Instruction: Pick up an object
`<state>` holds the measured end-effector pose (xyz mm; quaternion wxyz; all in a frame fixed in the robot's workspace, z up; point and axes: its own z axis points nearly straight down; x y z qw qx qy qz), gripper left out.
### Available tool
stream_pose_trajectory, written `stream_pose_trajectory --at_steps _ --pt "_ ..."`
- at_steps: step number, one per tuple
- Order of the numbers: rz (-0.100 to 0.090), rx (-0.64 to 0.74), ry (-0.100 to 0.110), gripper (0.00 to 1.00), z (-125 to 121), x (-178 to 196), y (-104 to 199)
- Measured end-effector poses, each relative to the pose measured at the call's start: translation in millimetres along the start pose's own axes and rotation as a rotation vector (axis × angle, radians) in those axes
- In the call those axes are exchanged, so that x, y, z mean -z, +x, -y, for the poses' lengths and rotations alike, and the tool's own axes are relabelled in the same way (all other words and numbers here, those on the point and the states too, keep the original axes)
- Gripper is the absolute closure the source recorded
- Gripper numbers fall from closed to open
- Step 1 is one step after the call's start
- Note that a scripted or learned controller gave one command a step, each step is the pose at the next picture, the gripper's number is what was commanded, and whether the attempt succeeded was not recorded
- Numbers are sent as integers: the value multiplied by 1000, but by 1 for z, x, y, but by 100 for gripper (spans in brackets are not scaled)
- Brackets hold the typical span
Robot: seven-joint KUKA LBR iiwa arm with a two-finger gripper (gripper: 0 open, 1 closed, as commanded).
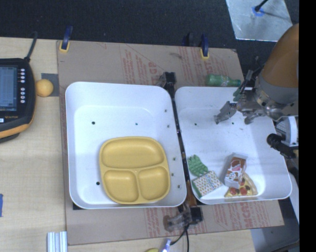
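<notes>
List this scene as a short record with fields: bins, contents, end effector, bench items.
left bin: holds a yellow divided tray
right bin: green toy, patterned card, small carton, pizza slice toy, all clustered at its near edge
end effector: fingers spread, over the far part of the right bin, nothing between them
bench items: handheld controller at left, yellow ball beside it, green object behind the right bin
</notes>
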<state>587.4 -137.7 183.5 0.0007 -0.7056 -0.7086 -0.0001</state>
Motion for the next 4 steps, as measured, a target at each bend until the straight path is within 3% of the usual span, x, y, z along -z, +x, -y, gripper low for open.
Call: stream_pose_trajectory --at_steps 1,2,3,4 --pt "2 0 3 0 85 -21 -31" --pt "1 2 2 0 111 -92 -11" --pt "3 6 -3 100 109 -80 -13" --pt "-1 1 1 100 44 8 97"
